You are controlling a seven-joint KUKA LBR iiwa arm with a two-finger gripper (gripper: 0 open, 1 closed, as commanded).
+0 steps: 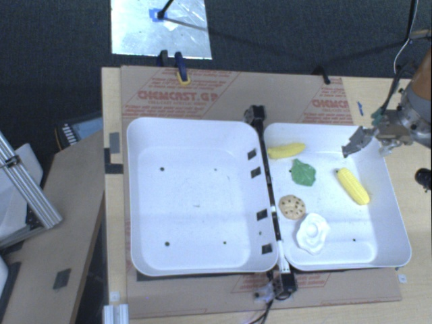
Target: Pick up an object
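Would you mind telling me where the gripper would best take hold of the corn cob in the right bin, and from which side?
Probably across the middle of the corn cob, coming straight down. It lies flat and slanted in the right bin, long and narrow, with bare floor along both long sides. The gripper is just above it in the camera view.

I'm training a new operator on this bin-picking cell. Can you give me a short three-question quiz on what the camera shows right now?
1. True or false: the corn cob lies in the left bin.
2. Which item lies nearest the divider between the bins? A) banana B) cookie C) fried egg
3. Fill in: the green leafy piece lies just below the ____.

Key:
1. False; it lies in the right bin, below the gripper.
2. A.
3. Banana.
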